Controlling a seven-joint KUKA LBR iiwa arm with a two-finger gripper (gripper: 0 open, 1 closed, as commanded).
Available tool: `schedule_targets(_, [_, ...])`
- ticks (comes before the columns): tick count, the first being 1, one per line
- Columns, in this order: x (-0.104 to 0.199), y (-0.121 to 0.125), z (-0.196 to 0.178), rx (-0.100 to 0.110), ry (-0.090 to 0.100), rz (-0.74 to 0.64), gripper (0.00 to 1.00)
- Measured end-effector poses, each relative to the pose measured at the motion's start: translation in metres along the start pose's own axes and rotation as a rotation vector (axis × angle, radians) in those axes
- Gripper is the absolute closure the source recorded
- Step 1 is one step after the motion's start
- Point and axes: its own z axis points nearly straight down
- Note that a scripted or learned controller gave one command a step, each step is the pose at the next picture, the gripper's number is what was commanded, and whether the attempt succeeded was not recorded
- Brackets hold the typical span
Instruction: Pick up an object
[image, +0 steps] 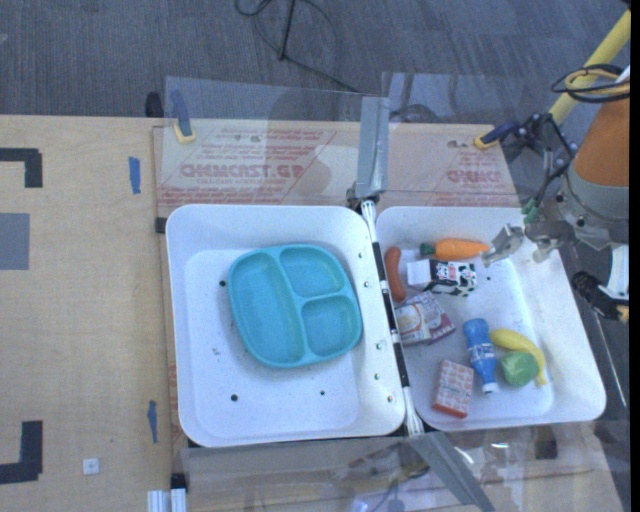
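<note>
I count two white bins, the left bin holding one teal divided plate and the right bin at frame right holding eight small things: one sausage, one carrot, one cow-print carton, one wrapped packet, one blue bottle, one banana, one green fruit, one red box.

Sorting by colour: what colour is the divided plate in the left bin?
Turquoise blue plate, clearest in the camera view.

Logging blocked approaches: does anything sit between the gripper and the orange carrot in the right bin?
Nothing visible does. The gripper hangs at the right bin's upper right, and the orange carrot lies just to its left with bare white floor between.
</note>
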Motion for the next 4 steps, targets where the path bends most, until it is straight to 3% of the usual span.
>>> schedule_targets(1, [0.031,0.034,0.053,-0.003,-0.002,-0.182,0.00])
schedule_targets(2, [0.003,0.030,0.071,-0.006,-0.002,-0.124,0.00])
schedule_targets(3, [0.070,0.048,0.071,0.002,-0.004,-0.175,0.00])
schedule_targets(4, [0.070,0.044,0.068,0.023,0.003,-0.175,1.00])
